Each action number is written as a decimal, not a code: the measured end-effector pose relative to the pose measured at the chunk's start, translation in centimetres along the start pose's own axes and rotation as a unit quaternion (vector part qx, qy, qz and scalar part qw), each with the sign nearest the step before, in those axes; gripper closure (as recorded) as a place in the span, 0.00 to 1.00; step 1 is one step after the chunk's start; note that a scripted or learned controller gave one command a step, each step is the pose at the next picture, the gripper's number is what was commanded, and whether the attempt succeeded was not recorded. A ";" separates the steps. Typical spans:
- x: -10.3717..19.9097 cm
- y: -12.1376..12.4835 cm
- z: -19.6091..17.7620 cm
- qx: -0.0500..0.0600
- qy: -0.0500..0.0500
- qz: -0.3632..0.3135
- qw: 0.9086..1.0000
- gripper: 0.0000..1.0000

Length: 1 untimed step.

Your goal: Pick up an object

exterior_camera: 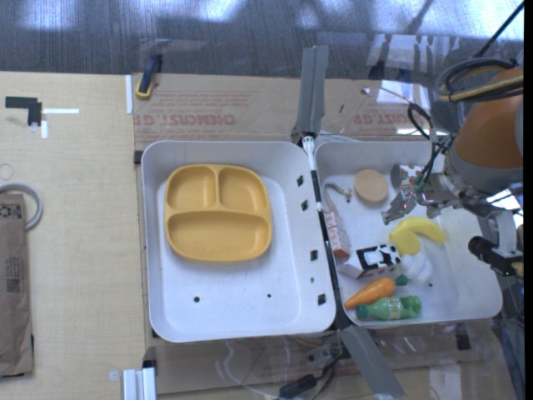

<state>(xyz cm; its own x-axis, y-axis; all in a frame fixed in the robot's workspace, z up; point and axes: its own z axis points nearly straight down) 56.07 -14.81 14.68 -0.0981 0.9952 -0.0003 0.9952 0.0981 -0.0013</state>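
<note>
Cardboard at 12 o'clock from the left bin bears inverted red print, "CHEMCAST GP".

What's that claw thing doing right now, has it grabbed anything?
Gripper: over the right bin, just above the banana. Whether it is open or closed cannot be told, and nothing shows in its grasp.

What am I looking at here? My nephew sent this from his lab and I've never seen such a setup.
A single camera looks down at a slant on a bench with two shallow white bins. The left bin holds a yellow divided plate. The right bin holds toy items: a carrot, a green bottle, a banana and a tan round disc. From the right reaches a grey robot arm with an orange band; its gripper hangs above the right bin near the banana. I can't see anything held between its fingers.
</note>
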 end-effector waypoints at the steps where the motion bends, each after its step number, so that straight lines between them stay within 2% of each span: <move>1: 0.8 -2.2 2.5 -0.003 -0.001 -0.127 0.992 0.00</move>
<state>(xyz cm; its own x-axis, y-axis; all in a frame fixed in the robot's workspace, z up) 53.77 -14.18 12.22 -0.3454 0.9385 -0.0019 0.9385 0.3454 0.0037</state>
